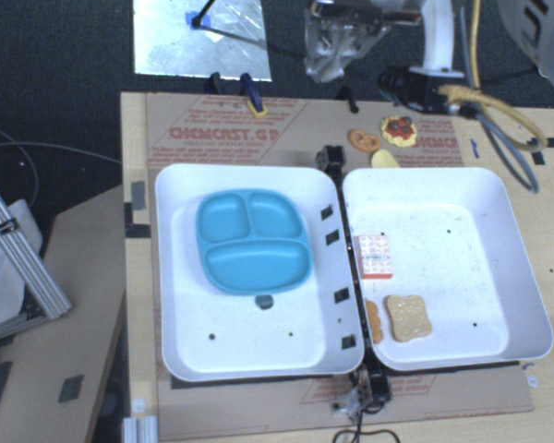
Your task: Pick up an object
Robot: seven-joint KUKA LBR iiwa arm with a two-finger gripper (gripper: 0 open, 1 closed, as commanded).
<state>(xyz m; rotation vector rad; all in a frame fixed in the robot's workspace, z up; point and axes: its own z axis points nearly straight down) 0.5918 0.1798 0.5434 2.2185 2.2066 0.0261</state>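
White right bin [499,247]: toast [408,317], cracker [374,321], red-white packet [374,256], all unpicked. Gripper [332,49] top centre, above bench; claw state cannot be told.

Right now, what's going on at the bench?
The arm's end effector sits up high, beyond the bins' far edge, over nothing pickable. In the left bin, a blue divided plate with a small dark piece beside it. In the right bin, a red-and-white packet, a toast slice and a cracker. Nothing has been picked.
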